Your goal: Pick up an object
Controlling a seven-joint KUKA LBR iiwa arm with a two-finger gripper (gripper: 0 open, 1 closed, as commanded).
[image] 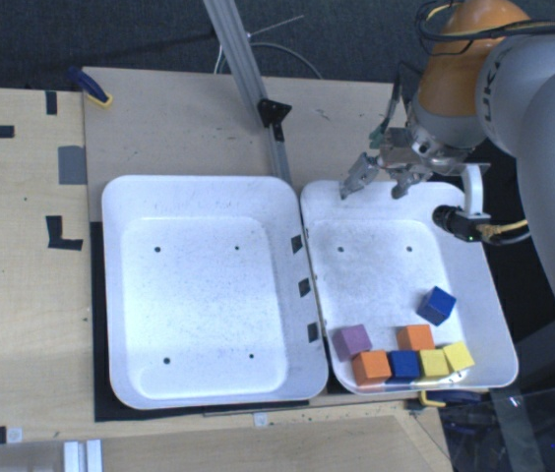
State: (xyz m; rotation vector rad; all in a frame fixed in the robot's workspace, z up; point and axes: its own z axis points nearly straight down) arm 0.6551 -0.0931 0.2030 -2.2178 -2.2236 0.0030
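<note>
My gripper (376, 185) hangs over the far rim of the right bin (376, 264), its two fingers spread apart with nothing between them. Several small blocks lie along that bin's near edge: a purple block (352, 339), an orange block (371, 366), a blue block (404, 364), a second orange block (415, 337), and two yellow blocks (435, 363) (458, 356). A separate blue block (438, 304) sits a little further in, tilted. All the blocks are well below the gripper in the view.
The left bin (199, 283) stands beside the right one, the two rims touching. A slanted metal pole (248, 67) with a black clamp runs down to the bins' far junction. Black cabling and a connector (460, 222) hang by the right bin's right rim.
</note>
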